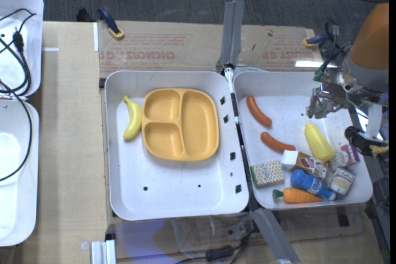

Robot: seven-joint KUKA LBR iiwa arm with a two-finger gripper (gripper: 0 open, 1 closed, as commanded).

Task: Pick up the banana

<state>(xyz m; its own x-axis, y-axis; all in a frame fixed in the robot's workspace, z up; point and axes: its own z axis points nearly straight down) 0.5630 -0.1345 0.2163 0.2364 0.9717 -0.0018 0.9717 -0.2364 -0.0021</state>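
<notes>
Small yellow curved banana (131, 119) lay in left white bin (167, 204), touching left rim of yellow three-compartment plastic plate (181, 123). Hand (322, 105) hovered over right white bin (365, 191), well apart from banana; open or closed, could not tell. Step: approach not begun. Next: travel across divider, descend over banana.

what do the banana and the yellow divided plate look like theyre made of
The banana looks like moulded plastic, a toy: even bright yellow, no spots or bruises, a slight sheen. The divided plate beside it in the left bin also looks like plastic, matte to satin: one uniform orange-yellow, with thick rounded rims and soft highlights. Silicone can't be ruled out for either.
</notes>
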